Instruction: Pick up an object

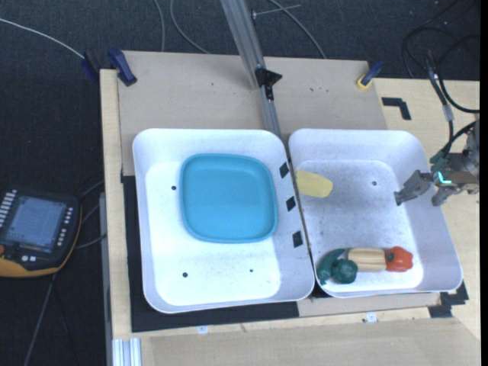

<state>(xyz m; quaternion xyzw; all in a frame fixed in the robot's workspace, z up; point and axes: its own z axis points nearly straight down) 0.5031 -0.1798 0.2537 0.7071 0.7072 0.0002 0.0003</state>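
Observation:
In the right bin (pixel 358 147) lie a pale yellow piece (pixel 313 183) near its left wall, and along the front wall a dark green object (pixel 337 269), a tan roll (pixel 366 259) and a red object (pixel 399 259) in a row. My gripper (pixel 425 191) hangs at the right bin's right rim, well to the right of the yellow piece and above the red one. Its two dark fingers stand apart with nothing between them.
The left bin (pixel 156 204) holds a blue square plate (pixel 228 197). A metal rail (pixel 242 29) runs from the top down between the bins. Cables lie on the dark floor, and a handheld pendant (pixel 34 231) sits at far left.

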